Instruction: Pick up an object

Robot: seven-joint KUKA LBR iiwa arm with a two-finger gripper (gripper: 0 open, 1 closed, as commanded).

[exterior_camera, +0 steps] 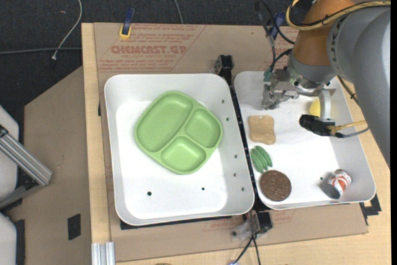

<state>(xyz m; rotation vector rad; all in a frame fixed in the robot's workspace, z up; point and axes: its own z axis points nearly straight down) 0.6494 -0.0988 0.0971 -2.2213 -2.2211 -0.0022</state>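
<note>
Half the banana (323, 107) hides behind your arm; whether the gripper (271, 98), at the right bin's (360, 161) back-left corner, is wide or narrow, you cannot tell.

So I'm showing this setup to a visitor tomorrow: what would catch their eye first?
Probably the green divided plate, lying tilted in the middle of the left bin. Next, the grey arm with its orange band, reaching in over the right bin with its pincer hanging above the far end. Below it, near the divider, lie a tan slice, a green leafy piece and a brown disc.
</note>
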